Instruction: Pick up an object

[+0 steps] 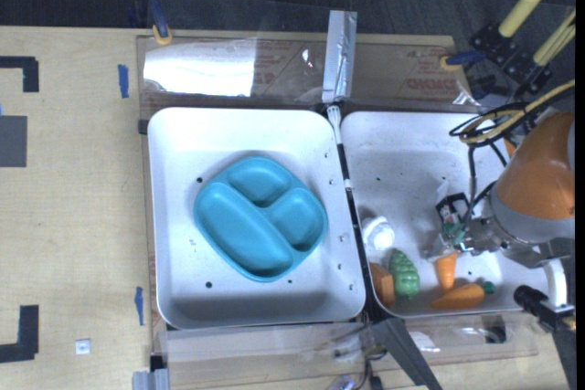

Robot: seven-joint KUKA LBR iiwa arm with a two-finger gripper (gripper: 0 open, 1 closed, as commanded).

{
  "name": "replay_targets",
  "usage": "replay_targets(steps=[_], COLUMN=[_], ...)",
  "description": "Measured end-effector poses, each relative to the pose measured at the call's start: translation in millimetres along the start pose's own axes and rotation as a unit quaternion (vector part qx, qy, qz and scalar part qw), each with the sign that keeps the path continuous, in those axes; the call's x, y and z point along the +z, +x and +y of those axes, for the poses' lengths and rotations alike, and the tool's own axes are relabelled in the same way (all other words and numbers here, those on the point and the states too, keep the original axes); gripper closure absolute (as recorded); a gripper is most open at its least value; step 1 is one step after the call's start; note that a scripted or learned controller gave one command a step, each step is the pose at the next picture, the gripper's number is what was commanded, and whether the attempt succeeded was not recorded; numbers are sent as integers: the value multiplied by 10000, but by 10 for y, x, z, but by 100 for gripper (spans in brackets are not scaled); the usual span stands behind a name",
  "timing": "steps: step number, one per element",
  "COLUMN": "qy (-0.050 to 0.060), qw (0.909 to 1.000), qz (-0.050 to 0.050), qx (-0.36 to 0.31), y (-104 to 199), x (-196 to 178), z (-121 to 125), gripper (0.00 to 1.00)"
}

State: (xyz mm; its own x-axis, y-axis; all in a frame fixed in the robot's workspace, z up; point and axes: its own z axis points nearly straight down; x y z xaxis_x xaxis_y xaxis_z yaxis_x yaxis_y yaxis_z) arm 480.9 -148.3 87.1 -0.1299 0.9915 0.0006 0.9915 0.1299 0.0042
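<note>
Hand (454, 231) sits low in right bin (402, 151) over carrots (452, 283), reach step; grip state can't tell tbh. Next needs a clean close.

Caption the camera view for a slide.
Gripper low in right bin above toy carrots; blue divided plate in left bin.

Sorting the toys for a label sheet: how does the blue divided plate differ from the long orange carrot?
The blue divided plastic plate lies in the left white bin; the long orange toy carrot lies in the right white bin. The plate is far larger, broad and compartmented; the carrot is slim and tapered.
</note>
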Motion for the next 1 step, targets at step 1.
replay_targets(steps=[1], qy=[-4], qw=[9999], qz=[3], qx=[-164], y=[870], x=[-1076], z=[476], gripper=[100])
